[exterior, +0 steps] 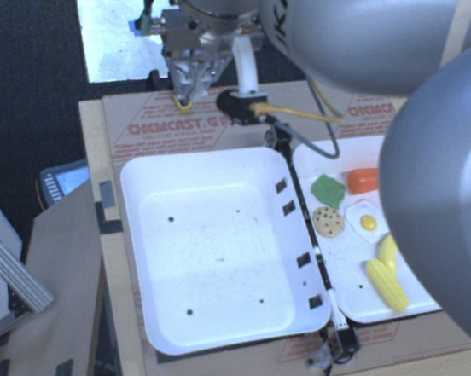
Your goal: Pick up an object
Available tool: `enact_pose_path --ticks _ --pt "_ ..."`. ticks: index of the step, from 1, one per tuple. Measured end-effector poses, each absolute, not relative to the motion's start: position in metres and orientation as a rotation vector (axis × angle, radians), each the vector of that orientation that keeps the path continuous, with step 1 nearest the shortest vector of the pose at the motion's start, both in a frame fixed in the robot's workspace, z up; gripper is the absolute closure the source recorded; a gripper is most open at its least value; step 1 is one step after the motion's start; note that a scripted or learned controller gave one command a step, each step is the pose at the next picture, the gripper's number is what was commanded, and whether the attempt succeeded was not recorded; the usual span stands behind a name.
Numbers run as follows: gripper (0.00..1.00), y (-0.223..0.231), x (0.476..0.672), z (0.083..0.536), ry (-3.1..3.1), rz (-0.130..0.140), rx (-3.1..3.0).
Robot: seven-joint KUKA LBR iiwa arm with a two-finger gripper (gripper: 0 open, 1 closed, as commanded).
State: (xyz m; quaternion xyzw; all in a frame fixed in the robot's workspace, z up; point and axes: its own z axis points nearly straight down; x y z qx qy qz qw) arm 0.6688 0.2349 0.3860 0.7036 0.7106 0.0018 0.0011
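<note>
We find the end effector point(186, 93) raised above the far edge of the left bin point(143, 238), over the cardboard sheet point(158, 126) on the table. Its fingers point downward and look close together at the tips, with a small yellow spot at their ends; whether that spot is a held item or part of the fingers we cannot tell, so we decline to rule on the grip.

The candidate objects all lie in the right bin point(342, 311), well apart from the end effector. Present there:
- a green piece point(329, 189) near the divider;
- an orange piece point(362, 179) just beside it;
- a speckled cookie point(329, 221) below the green one;
- a fried egg point(365, 221) beside the cookie;
- a corn cob point(387, 284) towards the near rim, with a second yellow piece point(388, 251) above it, partly hidden by the arm.

In our judgement these are toy foods: light, rigid, smooth and not fragile. The cookie and egg lie flat and offer little to pinch. The corn cob is the soundest target; we advise taking it across its narrow width at mid-length, where a slip is least likely.
</note>
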Motion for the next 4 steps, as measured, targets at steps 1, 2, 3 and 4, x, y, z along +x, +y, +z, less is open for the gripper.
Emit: enact_pose_path --ticks 1,2,3,4 --pt "1.00 0.234 0.608 0.284 2.225 -0.009 2.223" --pt "1.00 0.173 0.568 0.344 2.217 0.004 2.224" --pt "1.00 0.229 0.530 0.337 2.230 0.000 2.214" --pt "1.00 0.234 0.520 0.200 2.226 -0.018 2.224"
